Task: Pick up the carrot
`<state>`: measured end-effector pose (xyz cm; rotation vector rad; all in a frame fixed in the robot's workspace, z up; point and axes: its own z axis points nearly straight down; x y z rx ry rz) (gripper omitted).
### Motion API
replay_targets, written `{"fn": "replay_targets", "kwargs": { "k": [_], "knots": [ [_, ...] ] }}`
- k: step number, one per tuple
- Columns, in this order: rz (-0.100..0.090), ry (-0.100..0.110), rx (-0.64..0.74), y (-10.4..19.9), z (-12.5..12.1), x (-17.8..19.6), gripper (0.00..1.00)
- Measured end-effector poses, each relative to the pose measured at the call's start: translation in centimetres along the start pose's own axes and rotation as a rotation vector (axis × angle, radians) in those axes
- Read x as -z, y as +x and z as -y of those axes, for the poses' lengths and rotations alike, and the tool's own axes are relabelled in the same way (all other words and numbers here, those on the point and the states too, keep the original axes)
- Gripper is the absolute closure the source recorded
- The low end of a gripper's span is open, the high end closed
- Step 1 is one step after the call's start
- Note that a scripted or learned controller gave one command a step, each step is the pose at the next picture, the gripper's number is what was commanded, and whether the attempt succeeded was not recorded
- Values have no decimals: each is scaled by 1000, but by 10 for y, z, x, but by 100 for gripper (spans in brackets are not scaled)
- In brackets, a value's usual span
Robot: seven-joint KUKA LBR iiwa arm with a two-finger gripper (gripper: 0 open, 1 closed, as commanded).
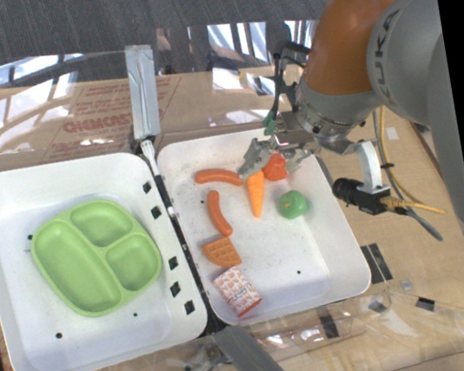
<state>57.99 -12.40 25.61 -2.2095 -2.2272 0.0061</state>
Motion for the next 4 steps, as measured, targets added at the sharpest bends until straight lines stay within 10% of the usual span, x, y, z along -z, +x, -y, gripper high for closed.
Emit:
{"fn": "replay_targets", "kwargs": {
  "k": [2,3,4],
  "knots": [
    [1,-4,352,-81,-26,-164,0],
    [2,-3,356,-81,-26,-154,100],
    [1,-4,80,-4,24,-37,100]
  ]
}}
